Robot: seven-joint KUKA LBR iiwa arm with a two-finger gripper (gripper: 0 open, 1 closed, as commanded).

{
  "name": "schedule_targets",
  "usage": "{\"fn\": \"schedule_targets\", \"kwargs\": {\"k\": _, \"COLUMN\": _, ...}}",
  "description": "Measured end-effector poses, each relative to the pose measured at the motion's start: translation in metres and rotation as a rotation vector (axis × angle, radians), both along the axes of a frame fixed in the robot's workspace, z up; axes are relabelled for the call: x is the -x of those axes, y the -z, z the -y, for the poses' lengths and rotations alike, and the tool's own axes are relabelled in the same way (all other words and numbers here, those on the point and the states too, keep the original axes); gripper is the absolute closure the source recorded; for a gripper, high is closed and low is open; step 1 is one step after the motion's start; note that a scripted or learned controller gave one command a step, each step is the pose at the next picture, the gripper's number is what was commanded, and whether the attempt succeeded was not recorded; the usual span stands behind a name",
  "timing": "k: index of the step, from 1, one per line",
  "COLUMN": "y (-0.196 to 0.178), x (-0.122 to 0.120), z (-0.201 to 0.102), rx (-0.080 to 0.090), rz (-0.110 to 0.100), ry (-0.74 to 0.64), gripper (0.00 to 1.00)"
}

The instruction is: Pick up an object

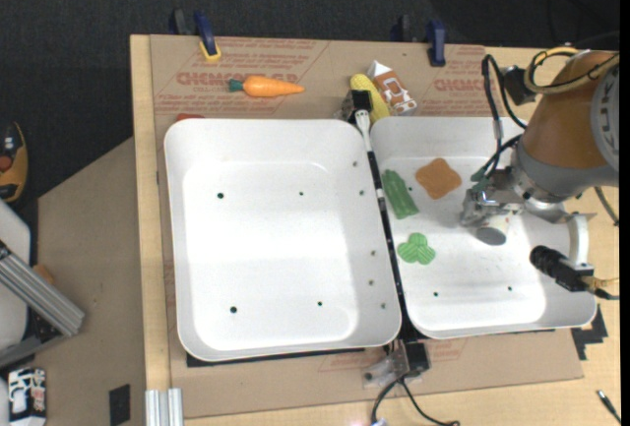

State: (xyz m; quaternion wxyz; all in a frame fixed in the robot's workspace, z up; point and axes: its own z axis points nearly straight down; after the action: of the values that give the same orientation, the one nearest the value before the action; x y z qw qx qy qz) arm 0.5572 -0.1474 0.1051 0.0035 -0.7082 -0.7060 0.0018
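Observation:
My gripper point(485, 220) reaches down into the right bin point(463, 301) from the right, its tip low over the bin floor near a grey shape just below it. A flat brown piece point(438, 178) lies a little up and left of the gripper. A long green block point(399, 194) lies by the bin's left wall, and a green leafy toy point(416, 250) sits below it, left of the gripper. I see nothing between the fingers.
The left bin point(197, 217) sits beside the right one. Behind the bins on the cardboard lie a toy carrot point(269, 88), a yellow toy point(363, 91) and a small brown-and-white box point(396, 92). Blue clamps point(435, 42) hold the board's far edge.

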Motion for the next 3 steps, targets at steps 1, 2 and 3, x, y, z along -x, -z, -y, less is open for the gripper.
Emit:
{"fn": "schedule_targets", "kwargs": {"k": 1, "y": 0.020, "x": -0.107, "z": -0.027, "rx": 0.005, "rz": 0.018, "ry": -0.010, "gripper": 1.00}}
{"fn": "schedule_targets", "kwargs": {"k": 2, "y": 0.018, "x": -0.104, "z": -0.025, "rx": 0.004, "rz": 0.013, "ry": -0.005, "gripper": 0.00}}
{"fn": "schedule_targets", "kwargs": {"k": 3, "y": 0.007, "x": -0.104, "z": -0.025, "rx": 0.005, "rz": 0.016, "ry": -0.005, "gripper": 1.00}}
